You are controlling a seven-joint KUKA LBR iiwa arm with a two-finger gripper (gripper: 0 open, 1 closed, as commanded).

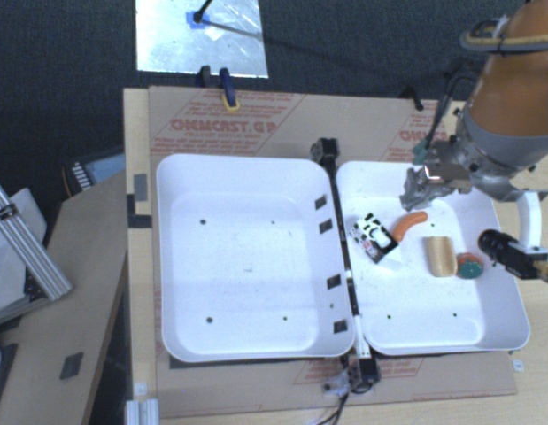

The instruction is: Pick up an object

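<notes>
Gripper [421, 187]: over the right bin [406, 330], near its far wall.
Jaws: blurred against the wrist; cannot tell their spread or whether they grip anything.
Orange piece [410, 224]: just below the jaws; contact unclear.
Black-and-white block [374, 236]: below-left of the jaws.
Tan block [440, 256]: below the jaws, slightly right.
Teal piece [469, 267]: beside the tan block, farther right.
</notes>
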